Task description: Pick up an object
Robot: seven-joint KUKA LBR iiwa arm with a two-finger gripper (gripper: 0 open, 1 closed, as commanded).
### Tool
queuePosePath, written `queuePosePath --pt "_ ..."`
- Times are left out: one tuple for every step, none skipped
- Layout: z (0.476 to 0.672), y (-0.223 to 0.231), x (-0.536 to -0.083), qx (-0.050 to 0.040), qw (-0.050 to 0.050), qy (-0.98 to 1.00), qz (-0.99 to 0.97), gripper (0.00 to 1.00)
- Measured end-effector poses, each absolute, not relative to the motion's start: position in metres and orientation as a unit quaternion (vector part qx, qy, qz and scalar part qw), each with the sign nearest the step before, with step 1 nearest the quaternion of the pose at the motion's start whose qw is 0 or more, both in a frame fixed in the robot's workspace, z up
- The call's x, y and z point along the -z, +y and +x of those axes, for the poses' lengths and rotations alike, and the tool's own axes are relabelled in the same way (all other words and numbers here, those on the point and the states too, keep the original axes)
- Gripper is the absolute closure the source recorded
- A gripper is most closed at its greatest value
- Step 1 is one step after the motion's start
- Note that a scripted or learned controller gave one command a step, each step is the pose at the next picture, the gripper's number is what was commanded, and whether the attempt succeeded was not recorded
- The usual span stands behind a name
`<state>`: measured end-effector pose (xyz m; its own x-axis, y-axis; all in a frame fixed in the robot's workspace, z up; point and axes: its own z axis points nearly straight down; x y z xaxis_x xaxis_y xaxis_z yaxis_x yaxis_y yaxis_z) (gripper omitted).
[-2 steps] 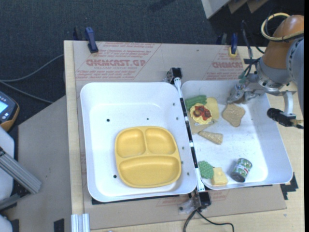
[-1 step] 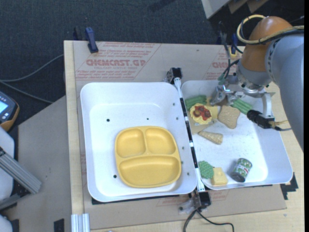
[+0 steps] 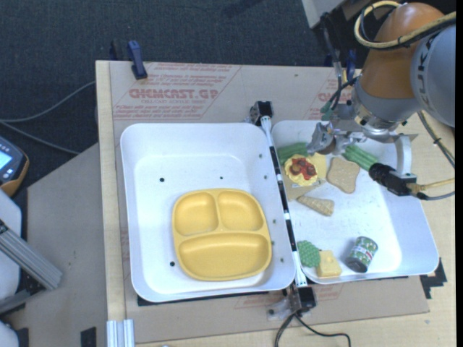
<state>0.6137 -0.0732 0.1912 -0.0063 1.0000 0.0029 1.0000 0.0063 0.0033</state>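
The right bin (image 3: 387, 223) holds several small toy foods. A yellow pizza piece with red toppings (image 3: 300, 170) lies near its far left, with a tan bread slice (image 3: 342, 175) beside it and a cracker (image 3: 315, 204) just in front. A green piece (image 3: 291, 151) lies at the far left corner, and another green strip (image 3: 359, 155) sits behind the bread. At the near edge are a cheese wedge (image 3: 329, 264), a green leafy piece (image 3: 309, 251) and a small can (image 3: 361, 254). My gripper (image 3: 323, 142) hangs low over the far left of this bin, just behind the pizza piece.
The left bin (image 3: 134, 194) holds a yellow divided plate (image 3: 219, 233). A black clip (image 3: 261, 110) joins the bins at the far edge. A blue clamp (image 3: 135, 58) stands at the bench's far left. A black cable plug (image 3: 387, 178) juts over the right bin.
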Motion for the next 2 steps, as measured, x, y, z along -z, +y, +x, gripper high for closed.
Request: queuePosePath --pt "0.577 -0.02 -0.198 0.0005 -0.002 0.709 0.705 1.0" --pt "0.506 -0.023 -0.217 0.0014 -0.003 0.706 0.708 1.0"
